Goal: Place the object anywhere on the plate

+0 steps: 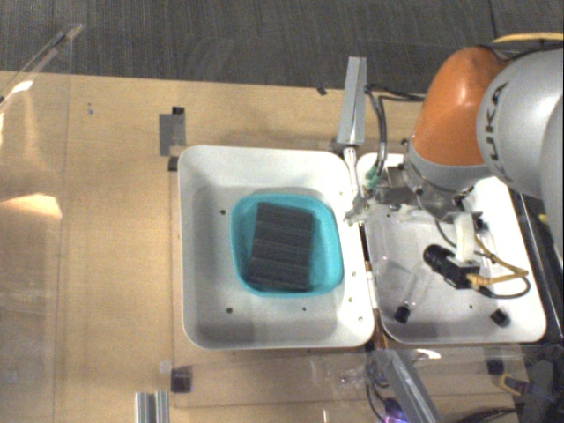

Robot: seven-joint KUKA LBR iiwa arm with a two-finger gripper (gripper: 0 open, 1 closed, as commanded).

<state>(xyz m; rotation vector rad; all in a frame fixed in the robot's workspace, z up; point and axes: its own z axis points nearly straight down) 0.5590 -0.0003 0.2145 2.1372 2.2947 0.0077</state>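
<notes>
The two-finger gripper (448,300) hangs over the right shallow white bin (520,329), below the grey arm's orange-banded wrist; whether it is apart or together cannot be told. The shared bin walls stand between it and the left shallow white bin (207,315). There the dark grey ribbed rectangular block (280,245) lies flat on the rounded teal plate (328,254), inside its rim. Bare white floor surrounds the plate on all sides.
</notes>
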